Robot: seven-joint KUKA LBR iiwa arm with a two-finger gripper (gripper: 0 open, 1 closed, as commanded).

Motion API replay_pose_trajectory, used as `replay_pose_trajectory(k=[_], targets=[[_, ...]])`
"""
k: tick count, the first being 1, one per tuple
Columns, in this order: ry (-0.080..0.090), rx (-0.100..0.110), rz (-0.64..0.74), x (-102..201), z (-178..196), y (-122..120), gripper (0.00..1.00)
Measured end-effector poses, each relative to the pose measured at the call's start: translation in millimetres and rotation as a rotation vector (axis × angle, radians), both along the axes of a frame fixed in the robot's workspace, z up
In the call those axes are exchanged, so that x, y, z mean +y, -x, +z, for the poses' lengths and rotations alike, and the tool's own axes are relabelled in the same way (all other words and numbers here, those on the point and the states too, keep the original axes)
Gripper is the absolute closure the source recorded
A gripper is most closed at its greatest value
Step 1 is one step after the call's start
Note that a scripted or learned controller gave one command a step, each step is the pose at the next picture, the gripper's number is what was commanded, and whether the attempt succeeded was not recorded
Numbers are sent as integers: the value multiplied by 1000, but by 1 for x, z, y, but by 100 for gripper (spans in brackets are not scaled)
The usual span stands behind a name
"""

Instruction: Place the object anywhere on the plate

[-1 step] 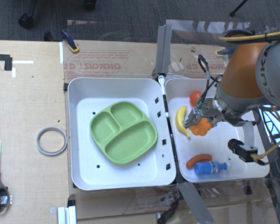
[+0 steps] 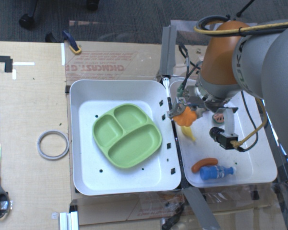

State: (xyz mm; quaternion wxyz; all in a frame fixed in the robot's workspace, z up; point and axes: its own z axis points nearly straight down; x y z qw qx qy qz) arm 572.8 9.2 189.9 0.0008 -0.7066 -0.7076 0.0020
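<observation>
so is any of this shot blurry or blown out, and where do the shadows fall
In the camera view the green plate is sharp and evenly lit; the left bin has white walls that look bright but keep their edges; the arm, close to the lens, looks soft; soft shadow lies under the orange object in the right bin.

You had even, bright overhead light across the whole bench, with the two white bins close to washed out: the left bin kept only a faint grey shade along its inner walls, and the green plate cast a thin soft shadow at its lower edge. You could see a mild sheen on the arm's orange band, and the arm dimmed the right bin beneath it. Focus was fair, though small parts looked slightly soft and grainy.
</observation>
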Motion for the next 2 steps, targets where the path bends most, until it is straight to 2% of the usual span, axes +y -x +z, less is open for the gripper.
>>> replay_pose_trajectory(k=[1, 2], targets=[[0, 2, -1, 77, 0, 36, 100], [0, 1, -2, 77, 0, 36, 0]])
